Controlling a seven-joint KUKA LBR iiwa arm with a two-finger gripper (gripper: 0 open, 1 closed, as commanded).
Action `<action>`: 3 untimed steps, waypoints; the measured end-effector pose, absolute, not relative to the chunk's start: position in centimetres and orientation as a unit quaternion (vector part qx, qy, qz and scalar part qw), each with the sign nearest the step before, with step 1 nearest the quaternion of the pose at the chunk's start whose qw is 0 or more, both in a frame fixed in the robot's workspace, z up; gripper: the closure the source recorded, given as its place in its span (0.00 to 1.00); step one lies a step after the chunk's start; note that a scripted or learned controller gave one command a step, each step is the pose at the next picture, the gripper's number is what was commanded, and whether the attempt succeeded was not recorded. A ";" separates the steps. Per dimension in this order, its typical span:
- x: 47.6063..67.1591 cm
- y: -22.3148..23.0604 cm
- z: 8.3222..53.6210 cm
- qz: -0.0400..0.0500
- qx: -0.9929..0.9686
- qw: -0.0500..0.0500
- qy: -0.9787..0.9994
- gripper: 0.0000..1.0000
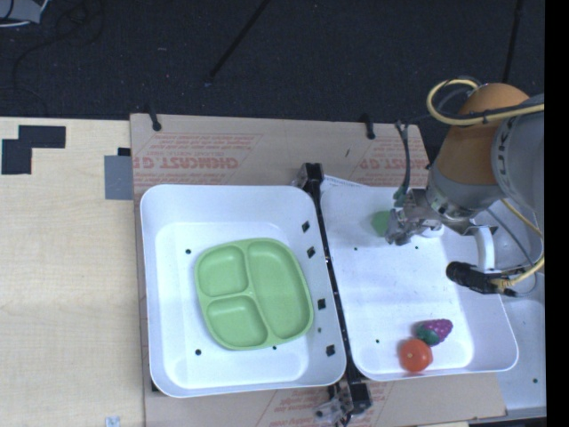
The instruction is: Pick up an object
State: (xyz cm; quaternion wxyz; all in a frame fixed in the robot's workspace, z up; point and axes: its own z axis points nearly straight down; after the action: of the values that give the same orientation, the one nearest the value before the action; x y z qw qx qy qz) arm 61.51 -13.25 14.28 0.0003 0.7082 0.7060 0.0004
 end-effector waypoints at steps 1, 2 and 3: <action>61.6 -13.0 20.6 0.001 0.707 0.002 0.707 1.00; 61.5 -13.2 22.7 0.000 0.707 0.000 0.707 1.00; 61.0 -7.2 23.2 -0.001 0.706 -0.002 0.708 1.00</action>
State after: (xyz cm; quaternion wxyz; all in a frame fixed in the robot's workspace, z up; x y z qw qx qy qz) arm 60.98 -7.21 23.21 -0.0018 0.7058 0.7084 -0.0006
